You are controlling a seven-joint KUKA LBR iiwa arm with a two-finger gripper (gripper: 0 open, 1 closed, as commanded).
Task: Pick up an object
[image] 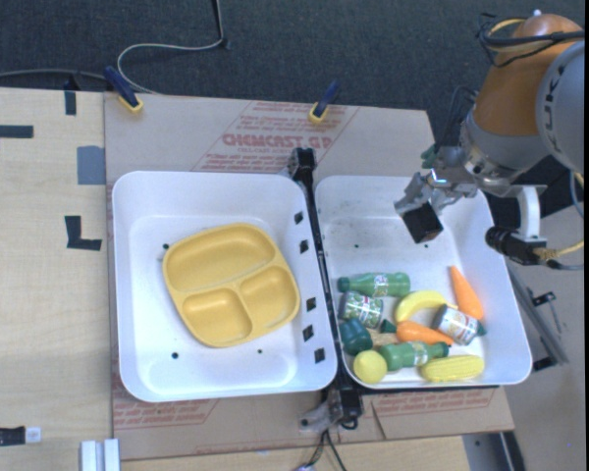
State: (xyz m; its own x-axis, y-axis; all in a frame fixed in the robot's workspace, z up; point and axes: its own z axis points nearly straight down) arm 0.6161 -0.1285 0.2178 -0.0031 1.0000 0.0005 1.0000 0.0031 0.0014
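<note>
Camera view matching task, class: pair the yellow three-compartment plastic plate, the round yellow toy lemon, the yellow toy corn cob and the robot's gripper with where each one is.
Things:
1. yellow three-compartment plastic plate
2. round yellow toy lemon
3. yellow toy corn cob
4. gripper

Places:
A. over the far half of the right bin
B. right bin, near edge, toward the view's right corner
C. in the left bin
D. right bin, near edge, beside the divide between the bins

Pairs: 1-C, 2-D, 3-B, 4-A

The grey arm (530, 86) with its orange band reaches in from 2 o'clock, its gripper (424, 204) pointing down toward 8 o'clock.
</note>
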